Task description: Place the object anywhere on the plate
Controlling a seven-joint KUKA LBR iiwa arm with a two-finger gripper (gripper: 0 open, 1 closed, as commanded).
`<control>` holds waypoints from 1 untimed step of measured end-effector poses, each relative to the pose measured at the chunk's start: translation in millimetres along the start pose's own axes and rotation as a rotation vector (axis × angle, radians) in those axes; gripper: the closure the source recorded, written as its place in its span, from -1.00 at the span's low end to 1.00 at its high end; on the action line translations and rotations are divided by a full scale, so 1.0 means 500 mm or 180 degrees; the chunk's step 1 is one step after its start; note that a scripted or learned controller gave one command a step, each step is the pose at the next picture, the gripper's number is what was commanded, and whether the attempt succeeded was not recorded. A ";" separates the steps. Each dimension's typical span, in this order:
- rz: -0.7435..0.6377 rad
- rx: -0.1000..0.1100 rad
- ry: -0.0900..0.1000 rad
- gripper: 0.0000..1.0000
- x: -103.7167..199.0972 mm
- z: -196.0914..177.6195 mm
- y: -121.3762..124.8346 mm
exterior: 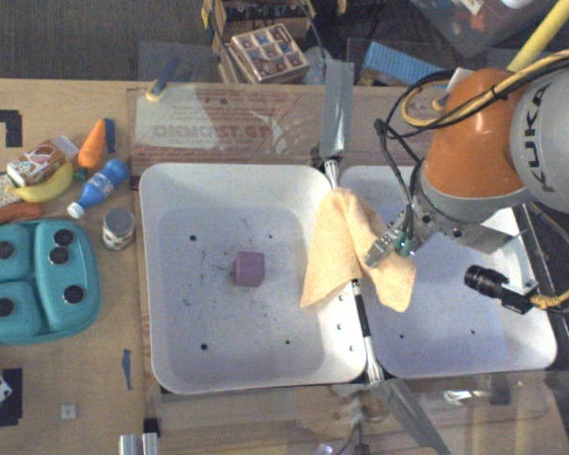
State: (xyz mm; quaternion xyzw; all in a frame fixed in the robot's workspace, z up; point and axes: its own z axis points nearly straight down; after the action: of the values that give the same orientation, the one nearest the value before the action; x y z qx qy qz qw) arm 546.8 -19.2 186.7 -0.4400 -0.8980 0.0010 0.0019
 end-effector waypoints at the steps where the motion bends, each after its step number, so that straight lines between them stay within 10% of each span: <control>1: 0.0048 -0.0007 -0.0006 1.00 0.108 0.009 0.089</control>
State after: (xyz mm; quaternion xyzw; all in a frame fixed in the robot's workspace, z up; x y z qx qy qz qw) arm 548.6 50.6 182.4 -0.4468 -0.8947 0.0004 0.0005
